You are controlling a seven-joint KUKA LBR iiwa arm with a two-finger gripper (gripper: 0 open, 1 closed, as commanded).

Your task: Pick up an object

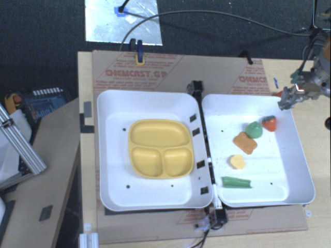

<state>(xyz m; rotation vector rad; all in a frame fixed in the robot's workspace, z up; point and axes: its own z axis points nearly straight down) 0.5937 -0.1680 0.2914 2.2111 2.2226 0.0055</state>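
I am watching the pincer [287,103] hanging at the far right corner of the right bin [300,161], just above its rim, and I cannot tell how it stands or whether it has hold of anything; it is too small and blurred from here. I am judging that nothing has been lifted, since every piece is lying flat on the bin floor.

The candidates are sitting in a loose cluster in that bin: a red piece [269,122] touching a round green piece [254,129], an orange-brown piece [245,142] just beside those, a small yellow piece [237,162] nearer the middle, and a long green piece [236,182] lying apart near the front. The red one is lying closest to the pincer, so I am treating it as the likely target, though its contact with the green neighbour is making a clean grip harder.

The left bin [114,138] is holding a yellow divided tray [158,148], presumably as a drop place.

The table [88,76] underneath is carrying both bins side by side.
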